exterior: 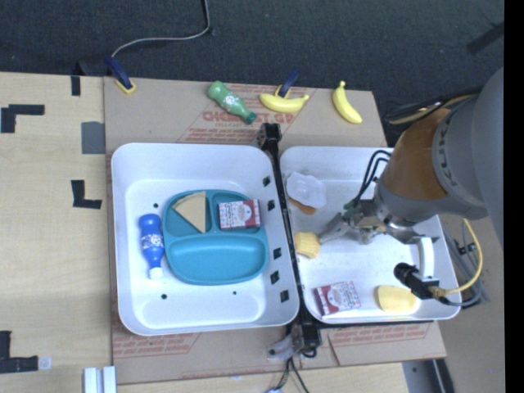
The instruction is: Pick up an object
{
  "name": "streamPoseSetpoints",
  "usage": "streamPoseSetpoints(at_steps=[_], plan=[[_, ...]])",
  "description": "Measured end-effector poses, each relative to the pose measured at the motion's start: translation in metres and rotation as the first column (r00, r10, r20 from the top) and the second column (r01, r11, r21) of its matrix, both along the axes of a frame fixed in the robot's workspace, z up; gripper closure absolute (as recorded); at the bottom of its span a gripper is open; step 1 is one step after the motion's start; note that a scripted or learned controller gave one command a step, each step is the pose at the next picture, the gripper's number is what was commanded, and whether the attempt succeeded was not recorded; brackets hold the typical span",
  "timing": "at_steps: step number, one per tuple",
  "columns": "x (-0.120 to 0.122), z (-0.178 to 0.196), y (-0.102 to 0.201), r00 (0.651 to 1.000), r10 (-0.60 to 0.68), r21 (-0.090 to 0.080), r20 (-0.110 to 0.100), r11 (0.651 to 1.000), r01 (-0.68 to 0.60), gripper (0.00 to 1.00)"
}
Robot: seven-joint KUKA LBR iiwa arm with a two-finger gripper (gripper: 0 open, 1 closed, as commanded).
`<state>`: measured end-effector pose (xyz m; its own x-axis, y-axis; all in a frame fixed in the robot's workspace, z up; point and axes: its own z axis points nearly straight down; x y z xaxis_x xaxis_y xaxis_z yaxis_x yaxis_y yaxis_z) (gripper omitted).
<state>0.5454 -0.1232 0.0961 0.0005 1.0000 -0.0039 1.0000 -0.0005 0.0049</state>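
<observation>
Grey arm entering from the right of the frame, gripper low in the right bin, jaws' state impossible to tell, tips just beside a small yellow object at the bin's left edge, clear wrapper above it.

Two white bins, left bin and right bin. Two bananas up top, one and another. One green bottle, one blue bottle, one blue divided plate. Two small red-and-white packets, one and another. One yellow lemon-like piece.
</observation>
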Motion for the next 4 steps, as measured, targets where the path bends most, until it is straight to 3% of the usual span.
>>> streamPoseSetpoints(at_steps=[1, 2, 3, 4], plan=[[0.088, 0.089, 0.046, 1.0, 0.003, 0.004, -0.003, 1.0, -0.003, 0.0], [0.086, 0.088, 0.056, 1.0, 0.001, 0.002, -0.006, 1.0, -0.001, 0.0], [0.09, -0.008, 0.023, 1.0, 0.001, 0.002, 0.0, 1.0, -0.001, 0.0], [0.123, -0.011, 0.024, 1.0, 0.003, 0.003, -0.002, 1.0, -0.003, 0.0]])
